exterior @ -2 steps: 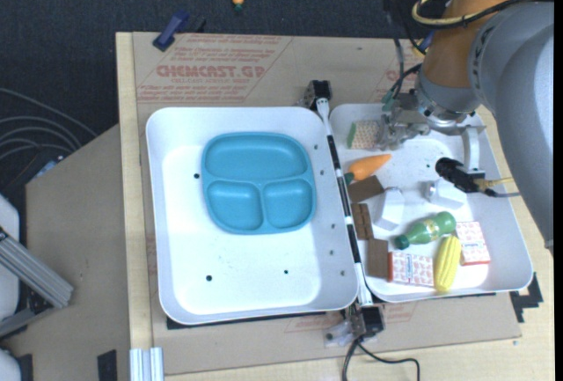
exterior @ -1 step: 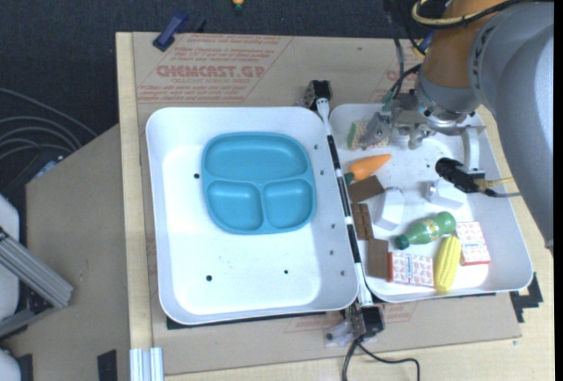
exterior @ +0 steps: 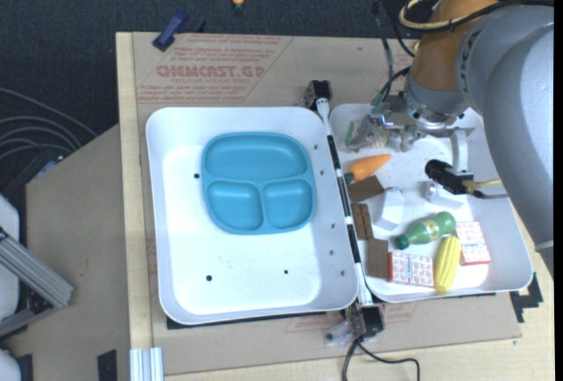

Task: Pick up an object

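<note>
The grey arm (exterior: 519, 98) bulks large along the right side, its orange band (exterior: 449, 36) above the wrist. The gripper (exterior: 391, 131) hangs low over the far end of the right bin (exterior: 510, 269); how it stands cannot be told, nor whether it has hold of anything. Just nearside of it lies a carrot (exterior: 368, 164), then a brown block (exterior: 364, 189). Farther toward the near end lie a green bottle (exterior: 426, 230) and a corn cob (exterior: 447, 262). To its left, the other bin (exterior: 176, 194) bears a blue divided plate (exterior: 258, 180).
</note>
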Available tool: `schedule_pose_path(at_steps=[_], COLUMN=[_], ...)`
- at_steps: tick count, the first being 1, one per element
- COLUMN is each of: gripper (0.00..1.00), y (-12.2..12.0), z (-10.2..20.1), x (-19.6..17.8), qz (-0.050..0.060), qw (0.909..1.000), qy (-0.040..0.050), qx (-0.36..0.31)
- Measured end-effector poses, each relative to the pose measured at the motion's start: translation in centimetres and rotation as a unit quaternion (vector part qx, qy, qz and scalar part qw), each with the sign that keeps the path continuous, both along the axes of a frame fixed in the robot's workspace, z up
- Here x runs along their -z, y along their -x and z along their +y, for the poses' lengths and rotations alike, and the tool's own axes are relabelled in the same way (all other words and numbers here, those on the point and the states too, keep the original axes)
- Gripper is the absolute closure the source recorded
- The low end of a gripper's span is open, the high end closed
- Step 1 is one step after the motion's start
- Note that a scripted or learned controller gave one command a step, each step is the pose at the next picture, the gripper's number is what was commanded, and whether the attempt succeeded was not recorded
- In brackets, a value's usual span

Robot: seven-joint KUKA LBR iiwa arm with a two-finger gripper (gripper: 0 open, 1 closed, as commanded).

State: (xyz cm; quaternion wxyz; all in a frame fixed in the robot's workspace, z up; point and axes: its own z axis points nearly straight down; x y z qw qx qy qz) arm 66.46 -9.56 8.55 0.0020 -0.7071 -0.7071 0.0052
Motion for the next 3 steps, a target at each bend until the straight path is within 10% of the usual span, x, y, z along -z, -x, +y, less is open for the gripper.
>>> schedule_pose_path(at_steps=[1,2,3], gripper=[0.00,1.00,0.00], y=[1.9,1.9,1.9], z=[-0.1,0.0,0.0], x=[0.1,-1.0,-0.9], qz=[-0.004,-0.005,-0.004], qw=[1.0000,1.0000,1.0000], qy=[-0.0026,-0.0022,-0.0022], qx=[0.000,0.000,0.000])
